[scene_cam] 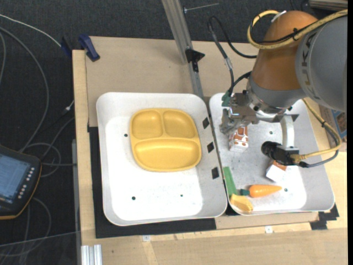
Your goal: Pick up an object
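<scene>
Lying nearest in the right bin (322,195): toy carrot (265,190), yellow piece (241,203), all untouched. Further back, gripper (234,123) sits low just above a small red-and-white carton (239,139); grip state cannot be told. Carton rests on the bin floor, so nothing lifted yet. Yellow divided plate (164,138) occupies the left bin (110,164).

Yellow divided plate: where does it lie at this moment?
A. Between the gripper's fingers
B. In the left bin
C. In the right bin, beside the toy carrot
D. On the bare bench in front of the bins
B. The yellow divided plate rests flat on the floor of the left bin, apart from the gripper, which hangs over the right bin.
</scene>
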Controlling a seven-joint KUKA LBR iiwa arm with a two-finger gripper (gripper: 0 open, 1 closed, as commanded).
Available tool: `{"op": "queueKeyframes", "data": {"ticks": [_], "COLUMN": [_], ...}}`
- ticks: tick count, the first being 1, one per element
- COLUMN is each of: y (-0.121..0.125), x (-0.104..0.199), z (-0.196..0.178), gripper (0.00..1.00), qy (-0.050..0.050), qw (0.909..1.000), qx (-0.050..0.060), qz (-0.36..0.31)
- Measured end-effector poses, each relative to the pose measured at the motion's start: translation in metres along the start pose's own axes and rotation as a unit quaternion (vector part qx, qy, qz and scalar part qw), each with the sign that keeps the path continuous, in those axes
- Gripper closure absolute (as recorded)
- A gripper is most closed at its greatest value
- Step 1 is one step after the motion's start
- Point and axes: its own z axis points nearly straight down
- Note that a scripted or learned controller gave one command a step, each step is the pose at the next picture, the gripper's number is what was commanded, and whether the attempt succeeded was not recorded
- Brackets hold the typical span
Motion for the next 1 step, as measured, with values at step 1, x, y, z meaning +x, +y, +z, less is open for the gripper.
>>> {"op": "queueKeyframes", "data": {"ticks": [1], "y": [-0.0148], "x": [0.0573], "z": [-0.0098], "gripper": [1.0], "qy": [0.0], "qw": [1.0], "qx": [0.0], "qz": [0.0]}}
